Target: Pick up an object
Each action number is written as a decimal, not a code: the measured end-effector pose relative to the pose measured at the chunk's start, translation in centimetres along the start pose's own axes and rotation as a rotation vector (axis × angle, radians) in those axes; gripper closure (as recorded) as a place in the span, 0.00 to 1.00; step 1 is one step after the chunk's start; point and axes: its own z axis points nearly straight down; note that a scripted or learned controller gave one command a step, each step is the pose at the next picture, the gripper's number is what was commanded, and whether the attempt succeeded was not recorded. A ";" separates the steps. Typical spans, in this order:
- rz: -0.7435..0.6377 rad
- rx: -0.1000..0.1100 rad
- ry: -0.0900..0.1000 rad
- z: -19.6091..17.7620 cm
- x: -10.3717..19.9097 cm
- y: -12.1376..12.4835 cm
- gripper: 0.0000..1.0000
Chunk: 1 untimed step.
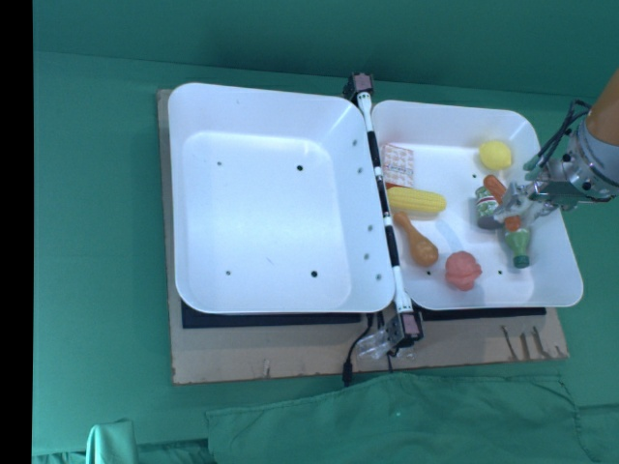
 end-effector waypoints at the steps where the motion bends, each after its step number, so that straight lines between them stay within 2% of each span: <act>1: 0.000 0.002 0.001 -4.5 -0.2 0.2 1.00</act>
